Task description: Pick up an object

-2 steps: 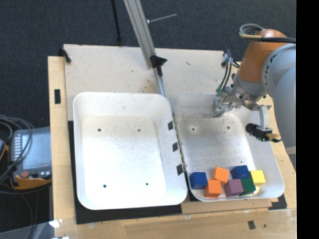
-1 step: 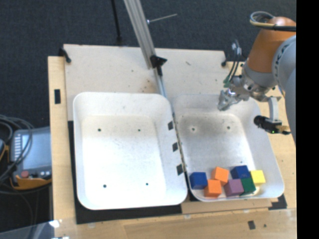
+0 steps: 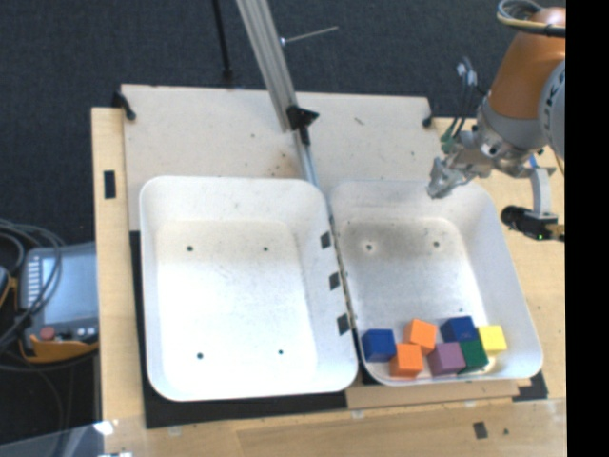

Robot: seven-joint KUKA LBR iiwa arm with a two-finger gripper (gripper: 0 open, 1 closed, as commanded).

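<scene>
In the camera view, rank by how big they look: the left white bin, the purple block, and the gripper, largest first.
1. The shallow white plastic left bin, far the largest.
2. The grey metal gripper.
3. The small purple cube block.
The gripper and the block look close in size, and the gripper sits higher, nearer the camera, so that order is unsure.

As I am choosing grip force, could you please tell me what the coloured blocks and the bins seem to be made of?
Coloured blocks: probably painted wood or plastic; flat faces, crisp edges, solid matte colours. Bins: likely thin moulded plastic; rounded rims, smooth white surface scuffed grey.
</scene>
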